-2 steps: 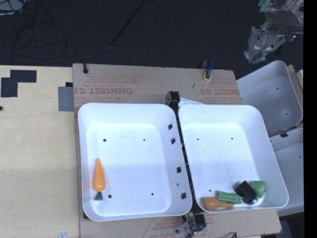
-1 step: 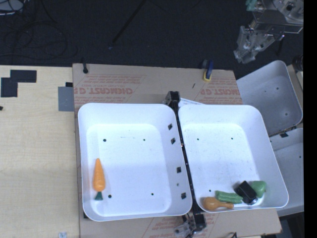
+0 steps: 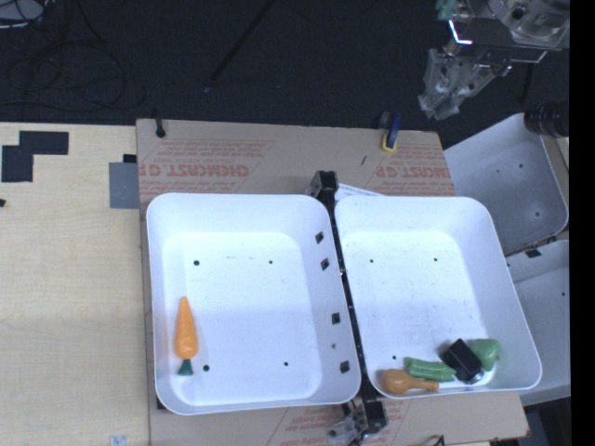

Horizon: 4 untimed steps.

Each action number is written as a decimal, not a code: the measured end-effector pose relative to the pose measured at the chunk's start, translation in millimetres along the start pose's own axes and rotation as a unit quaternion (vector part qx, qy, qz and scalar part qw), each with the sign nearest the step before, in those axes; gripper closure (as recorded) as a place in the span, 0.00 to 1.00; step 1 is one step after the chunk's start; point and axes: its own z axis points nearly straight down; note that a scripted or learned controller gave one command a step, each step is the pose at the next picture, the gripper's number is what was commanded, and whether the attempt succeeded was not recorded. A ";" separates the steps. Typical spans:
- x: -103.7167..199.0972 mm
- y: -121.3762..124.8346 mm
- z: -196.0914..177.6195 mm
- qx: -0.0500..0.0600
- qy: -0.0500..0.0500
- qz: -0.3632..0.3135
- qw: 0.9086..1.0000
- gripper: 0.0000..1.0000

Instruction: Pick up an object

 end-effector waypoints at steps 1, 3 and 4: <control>-6.0 -16.0 0.2 0.000 0.000 0.001 1.000 1.00; 12.3 -40.0 0.2 0.000 0.000 0.000 1.000 1.00; 88.2 -19.4 0.9 -0.001 0.000 -0.002 1.000 1.00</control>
